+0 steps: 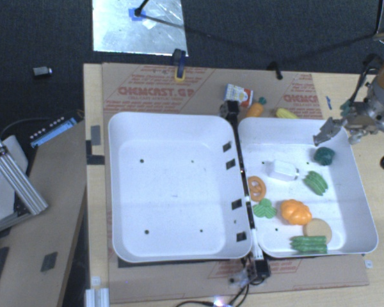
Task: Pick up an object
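two shallow white bins sit side by side on the bench; the left bin [173,190] has nothing in it, the right bin [345,190] holds all the stuff. in there: a dark green round thing [324,155] near the far right wall, a clear whitish piece [284,169] mid-bin, a ridged green veggie [315,183], a pretzel [257,187] by the divider, a leafy green bit [264,209], an orange pepper-looking thing [295,212] just beside it, a tan round slice [319,229] and a green bean bundle [308,243] touching it at the near edge; the gripper [336,132] hangs over the far right corner, just above the dark green thing, fingers look apart with nothing between them.
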Robot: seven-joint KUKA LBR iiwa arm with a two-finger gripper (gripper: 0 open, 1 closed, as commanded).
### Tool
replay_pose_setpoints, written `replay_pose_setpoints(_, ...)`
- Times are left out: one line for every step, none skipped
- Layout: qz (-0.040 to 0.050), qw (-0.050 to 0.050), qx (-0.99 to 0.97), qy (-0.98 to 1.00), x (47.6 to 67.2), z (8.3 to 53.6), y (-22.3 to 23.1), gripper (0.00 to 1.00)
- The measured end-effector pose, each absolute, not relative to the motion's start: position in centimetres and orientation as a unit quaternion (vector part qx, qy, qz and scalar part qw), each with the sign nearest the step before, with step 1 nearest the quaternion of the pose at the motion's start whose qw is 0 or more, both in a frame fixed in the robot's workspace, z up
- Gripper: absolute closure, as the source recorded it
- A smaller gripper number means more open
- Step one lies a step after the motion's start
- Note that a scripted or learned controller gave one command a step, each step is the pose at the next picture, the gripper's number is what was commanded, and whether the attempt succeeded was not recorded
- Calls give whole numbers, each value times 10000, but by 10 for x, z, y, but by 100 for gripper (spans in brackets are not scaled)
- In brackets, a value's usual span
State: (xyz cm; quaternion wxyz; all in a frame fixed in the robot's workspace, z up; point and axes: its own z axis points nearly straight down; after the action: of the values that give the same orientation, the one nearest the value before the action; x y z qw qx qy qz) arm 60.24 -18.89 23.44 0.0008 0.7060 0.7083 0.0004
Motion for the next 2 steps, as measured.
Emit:
replay_pose_setpoints(18,-21,7009,7133,601,207,-45,0)
replay_pose_setpoints(18,15,7051,7091,602,220,-55,100)
